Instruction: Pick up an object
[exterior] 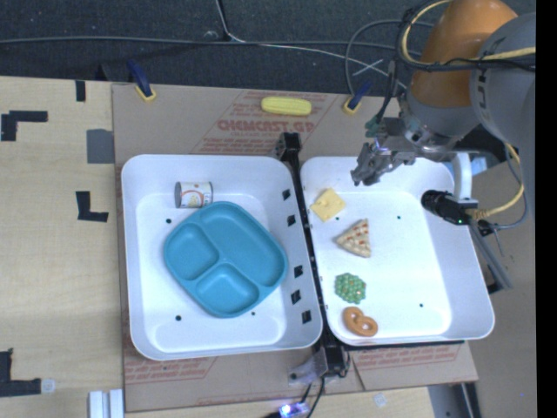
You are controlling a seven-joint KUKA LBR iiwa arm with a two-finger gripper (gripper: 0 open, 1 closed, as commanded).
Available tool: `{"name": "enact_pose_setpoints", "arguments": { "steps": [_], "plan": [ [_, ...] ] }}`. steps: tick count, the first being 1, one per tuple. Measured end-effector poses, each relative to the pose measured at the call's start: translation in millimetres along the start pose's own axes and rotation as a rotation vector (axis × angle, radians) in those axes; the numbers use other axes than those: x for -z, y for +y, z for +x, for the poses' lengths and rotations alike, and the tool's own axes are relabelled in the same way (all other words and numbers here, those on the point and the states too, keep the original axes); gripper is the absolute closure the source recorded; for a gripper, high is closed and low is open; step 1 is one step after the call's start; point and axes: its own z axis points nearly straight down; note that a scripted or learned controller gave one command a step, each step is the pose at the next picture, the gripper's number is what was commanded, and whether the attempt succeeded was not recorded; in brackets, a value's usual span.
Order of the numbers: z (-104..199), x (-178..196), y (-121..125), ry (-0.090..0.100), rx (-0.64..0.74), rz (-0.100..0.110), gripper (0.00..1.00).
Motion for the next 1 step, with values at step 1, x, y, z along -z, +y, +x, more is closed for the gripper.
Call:
{"name": "enact_pose_setpoints", "arguments": {
  "steps": [1],
  "plan": [
    [51.6, 1.2, -20.1, 0.001, 0.002, 0.0, 1.0]
  ]
}}
